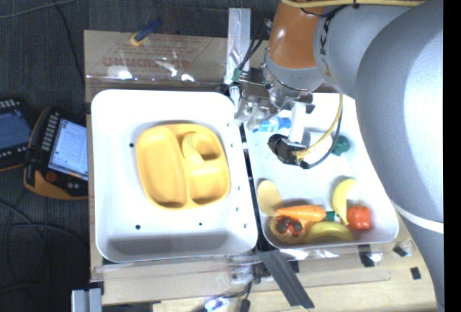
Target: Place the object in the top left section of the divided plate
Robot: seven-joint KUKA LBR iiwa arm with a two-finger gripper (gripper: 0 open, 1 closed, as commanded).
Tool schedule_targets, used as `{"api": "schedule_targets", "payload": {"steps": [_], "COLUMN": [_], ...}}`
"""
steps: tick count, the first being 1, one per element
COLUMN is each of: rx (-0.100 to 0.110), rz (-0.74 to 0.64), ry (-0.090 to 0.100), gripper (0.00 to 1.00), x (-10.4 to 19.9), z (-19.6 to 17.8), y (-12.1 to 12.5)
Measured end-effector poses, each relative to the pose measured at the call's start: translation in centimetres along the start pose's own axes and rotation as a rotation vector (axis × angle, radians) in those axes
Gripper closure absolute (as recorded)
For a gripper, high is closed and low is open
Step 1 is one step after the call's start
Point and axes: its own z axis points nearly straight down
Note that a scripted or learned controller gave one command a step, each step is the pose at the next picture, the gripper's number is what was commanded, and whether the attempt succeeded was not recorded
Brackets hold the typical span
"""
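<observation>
Currently the gripper (268,114) hangs over the right bin's (367,168) far corner; its grip state cannot be told. A blue object (282,122) lies just beside it. Confirm capture before traversing to the divided plate (162,159).

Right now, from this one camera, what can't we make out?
- Gripper: its fingers sit under the wrist and cables in the camera view; whether anything is between them can't be told.
- Right bin: its upper right part is covered by the grey arm.
- Toy food pile: the pieces overlap, so the small dark item at its left stays unidentified.
- Divided plate: fully seen, with nothing visible in its sections.
</observation>
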Motion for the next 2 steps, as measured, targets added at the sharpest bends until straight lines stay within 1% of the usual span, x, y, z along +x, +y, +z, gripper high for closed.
{"api": "schedule_targets", "payload": {"steps": [1,2], "rx": [-0.002,-0.005], "rz": [0.162,0.109], "ry": [0.003,0.002], "gripper": [1.00,1.00], "x": [0.5,-3.3], "z": [4.2,4.1], "y": [2.4,-3.1]}}
